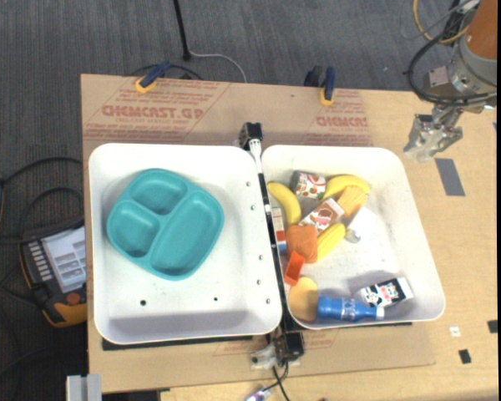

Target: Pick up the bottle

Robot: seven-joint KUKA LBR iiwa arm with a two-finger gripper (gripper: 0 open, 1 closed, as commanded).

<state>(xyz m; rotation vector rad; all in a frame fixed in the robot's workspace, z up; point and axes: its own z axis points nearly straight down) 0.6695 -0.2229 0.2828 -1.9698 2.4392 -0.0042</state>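
Observation:
The bottle [346, 308] is blue with a white cap end and lies on its side near the front edge of the right bin [417, 249]. A small black-and-white carton [386, 293] lies against its right end and an orange-yellow fruit [302, 292] sits at its left end. My gripper [432, 137] hangs outside the bin, above the bench beyond the bin's far right corner, well away from the bottle. Nothing shows between its fingers.
The right bin also holds two bananas [285, 203], a corn cob [351, 200], small cartons [321, 216] and orange toy pieces [301, 241]. A teal divided plate [164, 222] lies in the left bin [117, 307]. Clamps [326, 86] hold the board's far edge.

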